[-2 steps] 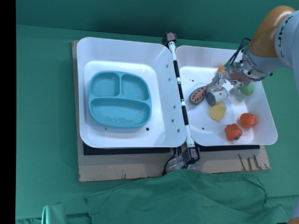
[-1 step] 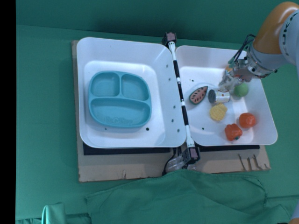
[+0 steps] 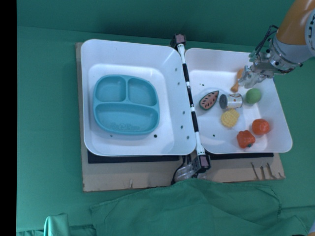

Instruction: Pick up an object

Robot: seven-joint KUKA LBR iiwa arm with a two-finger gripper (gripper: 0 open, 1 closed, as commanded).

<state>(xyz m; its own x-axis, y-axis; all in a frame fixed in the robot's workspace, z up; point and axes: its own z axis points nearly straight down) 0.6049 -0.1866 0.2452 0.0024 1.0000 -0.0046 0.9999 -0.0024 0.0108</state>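
My arm (image 3: 298, 18) reaches in from the right, and my tool (image 3: 253, 76) hangs over the far right part of the right bin (image 3: 216, 58). I cannot tell how the tool is set from this slant. It sits just above the green ball (image 3: 253, 96) and right beside the carrot (image 3: 237, 80), which lies tilted just to its left; whether it touches either one I cannot tell.

The other things lie loose on the right bin's floor. Left of the ball is a small can (image 3: 231, 101) on its side, and left of that a watermelon slice (image 3: 208, 100). Just nearer than the can lies a yellow waffle (image 3: 229, 117). Toward the near right corner are a tomato (image 3: 261, 127) and, a little left and nearer, a red pepper (image 3: 245, 139).

The left bin (image 3: 98, 58) holds a blue divided plate (image 3: 126, 104), with two small compartments on its far side and one long one on its near side. Both bins rest on cardboard (image 3: 113, 181) on the green desk (image 3: 44, 107), and a fold of green cloth (image 3: 197, 208) lies at the near edge.
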